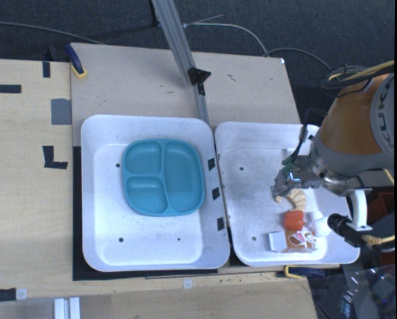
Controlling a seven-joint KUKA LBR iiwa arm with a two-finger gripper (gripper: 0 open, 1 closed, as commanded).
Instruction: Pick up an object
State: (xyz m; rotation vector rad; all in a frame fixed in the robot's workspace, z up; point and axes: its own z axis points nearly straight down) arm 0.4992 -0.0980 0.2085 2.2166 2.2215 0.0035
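In the right bin [251, 145] a small heap of objects lies near the front right corner: an orange-red block [293, 220], a tan curved piece [298, 197], a white block [275, 241] and a reddish-white item [306, 241]. My gripper [286, 181] hangs low over the right bin, just above and left of the tan piece, at the heap's far edge. The arm's grey and orange wrist [354, 131] covers the bin's right side. Nothing shows between the fingers.
The left bin [99, 244] holds a teal divided plate [164, 177]. A slanted metal pole [178, 35] runs down to the gap between the bins. Cables lie behind the bench at the top right.
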